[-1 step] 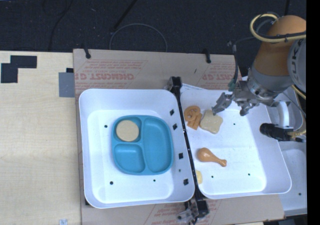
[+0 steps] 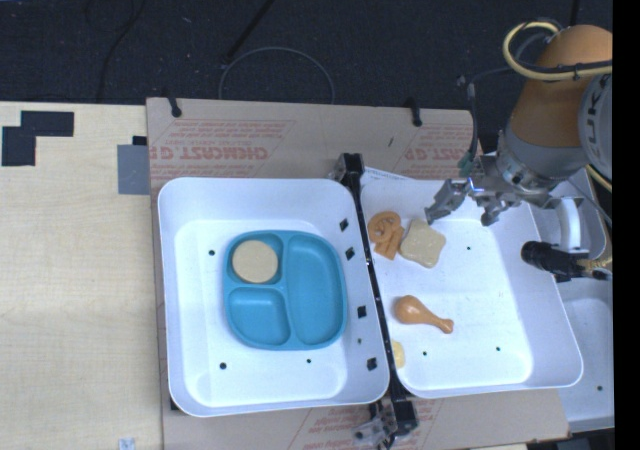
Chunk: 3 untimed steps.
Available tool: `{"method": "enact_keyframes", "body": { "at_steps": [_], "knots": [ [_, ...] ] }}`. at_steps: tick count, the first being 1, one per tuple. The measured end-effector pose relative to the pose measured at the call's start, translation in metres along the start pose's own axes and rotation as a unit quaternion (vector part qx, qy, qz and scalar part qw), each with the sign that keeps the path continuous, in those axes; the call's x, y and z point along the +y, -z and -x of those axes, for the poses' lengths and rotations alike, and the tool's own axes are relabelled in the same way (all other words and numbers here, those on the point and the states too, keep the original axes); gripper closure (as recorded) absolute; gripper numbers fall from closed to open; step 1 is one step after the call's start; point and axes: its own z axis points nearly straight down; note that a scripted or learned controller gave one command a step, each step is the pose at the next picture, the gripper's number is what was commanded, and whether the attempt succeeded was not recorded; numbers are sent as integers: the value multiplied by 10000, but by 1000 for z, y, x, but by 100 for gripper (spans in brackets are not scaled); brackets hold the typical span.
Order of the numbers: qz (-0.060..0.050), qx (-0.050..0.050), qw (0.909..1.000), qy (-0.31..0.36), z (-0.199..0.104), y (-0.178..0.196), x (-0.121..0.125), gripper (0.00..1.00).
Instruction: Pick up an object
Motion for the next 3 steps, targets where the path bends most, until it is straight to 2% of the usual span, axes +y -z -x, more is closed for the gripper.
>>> {"method": "enact_keyframes", "body": {
  "at_steps": [2, 3],
  "knots": [
    [-21, 2, 10000, 21, -4, -95, 14, 0],
    [-14, -5, 10000, 15, -5, -122, 14, 0]
  ]
}}
